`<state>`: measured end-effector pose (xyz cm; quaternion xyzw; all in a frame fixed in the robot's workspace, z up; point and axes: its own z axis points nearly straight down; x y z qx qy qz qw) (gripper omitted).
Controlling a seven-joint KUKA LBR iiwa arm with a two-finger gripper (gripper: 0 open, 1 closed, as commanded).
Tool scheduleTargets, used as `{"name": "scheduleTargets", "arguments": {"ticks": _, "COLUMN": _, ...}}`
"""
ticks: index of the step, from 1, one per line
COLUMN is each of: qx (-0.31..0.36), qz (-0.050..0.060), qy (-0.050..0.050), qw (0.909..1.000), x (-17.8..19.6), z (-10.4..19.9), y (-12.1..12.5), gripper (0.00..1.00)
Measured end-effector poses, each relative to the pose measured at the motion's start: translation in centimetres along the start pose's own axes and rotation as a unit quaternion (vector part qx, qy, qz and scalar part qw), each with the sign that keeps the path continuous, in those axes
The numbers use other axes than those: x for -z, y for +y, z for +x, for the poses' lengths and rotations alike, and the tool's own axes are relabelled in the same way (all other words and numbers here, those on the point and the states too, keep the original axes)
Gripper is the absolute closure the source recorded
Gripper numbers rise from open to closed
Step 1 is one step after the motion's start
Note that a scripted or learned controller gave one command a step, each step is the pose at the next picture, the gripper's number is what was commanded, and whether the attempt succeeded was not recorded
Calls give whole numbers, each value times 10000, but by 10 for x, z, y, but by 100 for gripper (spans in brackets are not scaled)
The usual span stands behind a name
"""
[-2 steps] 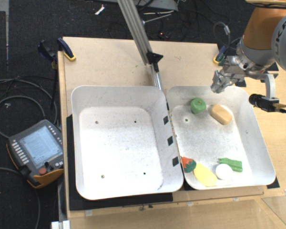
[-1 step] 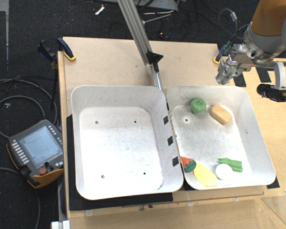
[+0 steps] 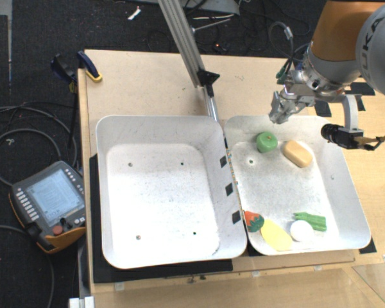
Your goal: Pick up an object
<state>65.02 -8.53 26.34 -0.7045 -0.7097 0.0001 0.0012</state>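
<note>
One gripper (image 3: 280,113) (whether its grip is open or closed cannot be told) hangs just above a green object (image 3: 266,142), a tan block (image 3: 297,153) beside it.

The wooden counter (image 3: 147,76) carries two white bins side by side. The right bin (image 3: 343,191) lies just below the end effector (image 3: 280,115); the left bin (image 3: 115,133) sits well to its left. A yellow-handled clamp (image 3: 86,66) grips the counter's far-left corner.
</note>
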Motion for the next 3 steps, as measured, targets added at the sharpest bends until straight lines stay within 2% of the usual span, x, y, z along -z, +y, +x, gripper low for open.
{"name": "scheduleTargets", "arguments": {"ticks": 2, "qx": 4, "qz": 4, "qy": 1, "qw": 10000, "x": -31, "z": 102, "y": -19, "gripper": 100}}
{"name": "scheduleTargets", "arguments": {"ticks": 3, "qx": 7, "qz": -11, "qy": 3, "qw": 10000, "x": -21, "z": 153, "y": -27, "gripper": 100}}
